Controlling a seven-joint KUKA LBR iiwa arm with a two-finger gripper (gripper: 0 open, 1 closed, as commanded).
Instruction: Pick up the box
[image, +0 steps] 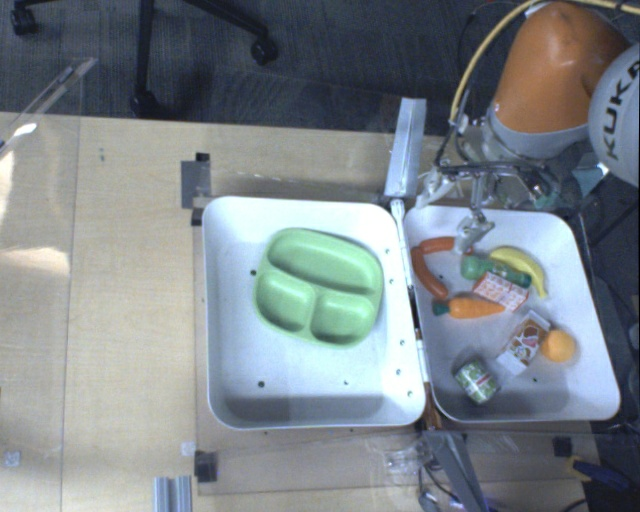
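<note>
A small red and white box lies flat in the right bin, between a banana and a carrot. A second small printed carton lies lower down, beside an orange. My gripper hangs over the upper part of the right bin, up and left of the red and white box and just above a green item. It is small and partly blended with the bin's white floor. I see nothing held in it.
A red sausage curves along the right bin's left wall, and a green can lies near its front. The left bin holds a green compartment plate. The arm's orange band looms at top right.
</note>
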